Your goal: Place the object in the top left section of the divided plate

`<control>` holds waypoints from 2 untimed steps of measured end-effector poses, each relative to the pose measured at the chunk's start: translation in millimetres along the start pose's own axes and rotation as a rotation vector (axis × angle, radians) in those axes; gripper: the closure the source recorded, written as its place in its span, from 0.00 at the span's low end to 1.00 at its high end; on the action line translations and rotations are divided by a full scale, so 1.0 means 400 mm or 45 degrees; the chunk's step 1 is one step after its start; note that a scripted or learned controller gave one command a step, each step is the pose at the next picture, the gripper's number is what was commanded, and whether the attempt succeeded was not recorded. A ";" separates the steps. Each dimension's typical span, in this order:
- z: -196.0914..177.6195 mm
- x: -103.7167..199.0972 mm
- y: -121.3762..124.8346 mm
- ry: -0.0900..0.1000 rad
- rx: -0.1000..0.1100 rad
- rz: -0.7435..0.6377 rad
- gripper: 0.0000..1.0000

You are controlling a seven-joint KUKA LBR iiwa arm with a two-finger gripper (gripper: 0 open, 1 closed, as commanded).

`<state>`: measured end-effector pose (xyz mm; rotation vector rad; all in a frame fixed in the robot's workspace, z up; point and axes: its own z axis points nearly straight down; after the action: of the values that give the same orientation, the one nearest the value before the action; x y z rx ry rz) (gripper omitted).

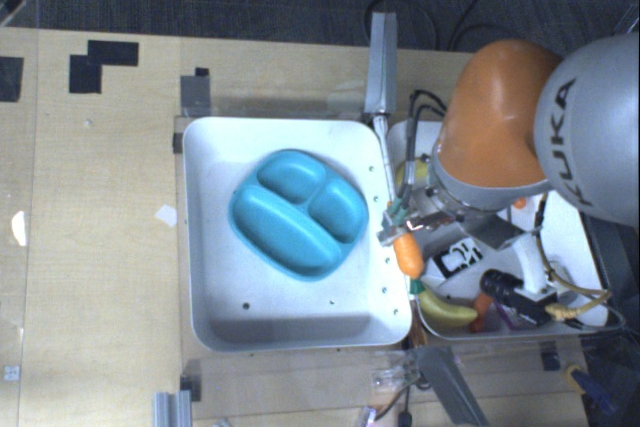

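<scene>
My end effector [400, 227] hovered at the divider between the 2 bins, a carrot [408, 256] just below it; grip state unclear. The plate [299, 212] lay to its left.

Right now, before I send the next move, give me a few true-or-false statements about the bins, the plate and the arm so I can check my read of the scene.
1. The blue divided plastic plate lies in the left white bin. True.
2. A small orange carrot-shaped toy already sits in one of the plate's sections. False: it is at the ridge between the two bins, just below the gripper, and all three sections hold nothing.
3. A yellow banana-shaped toy lies in the right white bin. True.
4. The plate has four sections. False: it has three, two smaller ones and one long one.
5. The grey arm with the orange band hangs over the left bin. False: it is over the right bin.
</scene>
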<state>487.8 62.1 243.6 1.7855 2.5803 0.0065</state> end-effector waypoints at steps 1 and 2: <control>-0.013 0.015 0.005 0.000 0.002 -0.134 1.00; 0.147 -0.025 -0.009 0.000 -0.001 -0.105 1.00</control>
<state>488.4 51.5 184.9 1.6776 2.6508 0.0073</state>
